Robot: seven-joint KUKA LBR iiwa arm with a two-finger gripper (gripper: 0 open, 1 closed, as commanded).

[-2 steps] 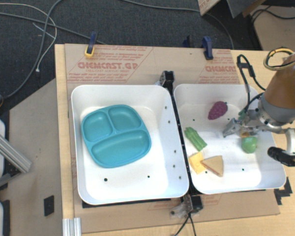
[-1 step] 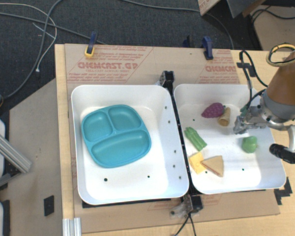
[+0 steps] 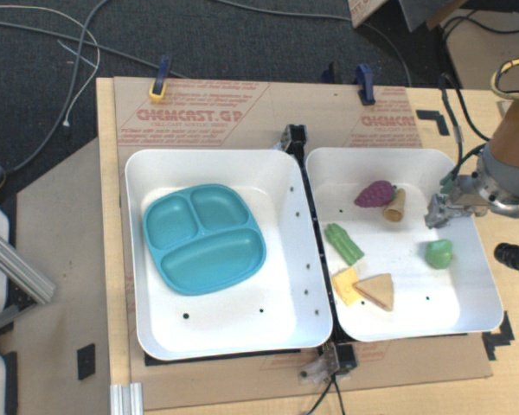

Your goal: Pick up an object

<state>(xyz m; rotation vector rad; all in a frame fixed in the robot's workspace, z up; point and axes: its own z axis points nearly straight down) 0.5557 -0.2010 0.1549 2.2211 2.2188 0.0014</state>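
A teal divided plate (image 3: 205, 238) is held in the left bin (image 3: 147, 175). In the right bin (image 3: 415, 156), a green ball (image 3: 438, 252) lies at 3 o'clock, just below the gripper (image 3: 438, 212); the state of its fingers cannot be told. Purple grapes (image 3: 374, 194) lie at 12.

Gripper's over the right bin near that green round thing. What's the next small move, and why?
Probably ease the gripper down and slightly toward the green ball. It hangs just above the ball in the picture, holding nothing visible, and the ball lies apart from the other toys, away from the bin wall.
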